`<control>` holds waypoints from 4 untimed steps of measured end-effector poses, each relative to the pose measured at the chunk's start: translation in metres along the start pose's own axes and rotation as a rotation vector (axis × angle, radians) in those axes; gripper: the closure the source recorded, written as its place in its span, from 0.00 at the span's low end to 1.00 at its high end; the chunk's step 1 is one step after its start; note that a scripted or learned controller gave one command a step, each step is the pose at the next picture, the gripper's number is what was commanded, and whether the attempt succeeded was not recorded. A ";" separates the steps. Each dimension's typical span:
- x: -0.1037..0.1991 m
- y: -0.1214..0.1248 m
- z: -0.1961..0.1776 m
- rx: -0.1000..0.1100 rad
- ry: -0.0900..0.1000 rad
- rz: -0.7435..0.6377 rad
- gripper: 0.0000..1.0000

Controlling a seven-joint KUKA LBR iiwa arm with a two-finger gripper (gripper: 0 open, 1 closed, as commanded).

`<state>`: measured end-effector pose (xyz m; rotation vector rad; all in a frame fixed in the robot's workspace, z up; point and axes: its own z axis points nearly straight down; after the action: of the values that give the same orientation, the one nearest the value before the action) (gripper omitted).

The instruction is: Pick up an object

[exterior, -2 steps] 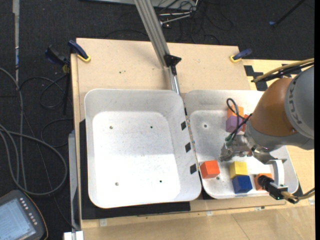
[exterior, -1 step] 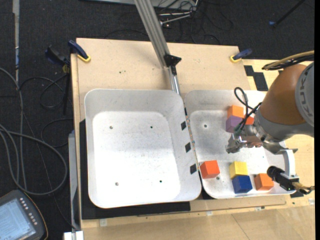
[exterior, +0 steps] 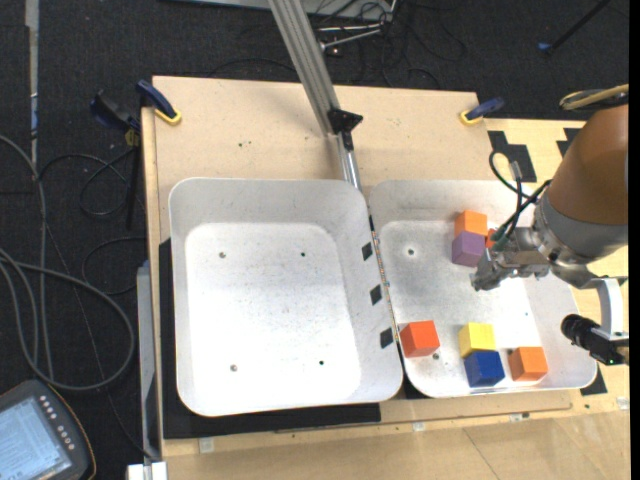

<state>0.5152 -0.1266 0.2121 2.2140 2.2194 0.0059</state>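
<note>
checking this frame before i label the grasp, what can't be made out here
- Camera view: whether the gripper is open or shut; it is small, dark and seen from above.
- Whether it touches the purple block; the two overlap at that block's right edge.
- The right bin: its far right side is covered by the arm.
- The orange block behind the purple one: whether they touch or are stacked.

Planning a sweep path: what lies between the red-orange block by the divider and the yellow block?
Camera view: bare bin floor separates red-orange block from yellow block.
</note>
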 end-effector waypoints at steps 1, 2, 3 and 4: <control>0.005 0.010 -0.057 0.000 0.000 -0.002 1.00; 0.056 0.012 -0.049 0.007 0.003 -0.006 1.00; 0.100 0.019 -0.042 0.009 0.003 -0.005 1.00; 0.151 0.026 -0.043 0.007 0.003 -0.006 1.00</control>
<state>0.5403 0.0247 0.2547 2.2120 2.2311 0.0018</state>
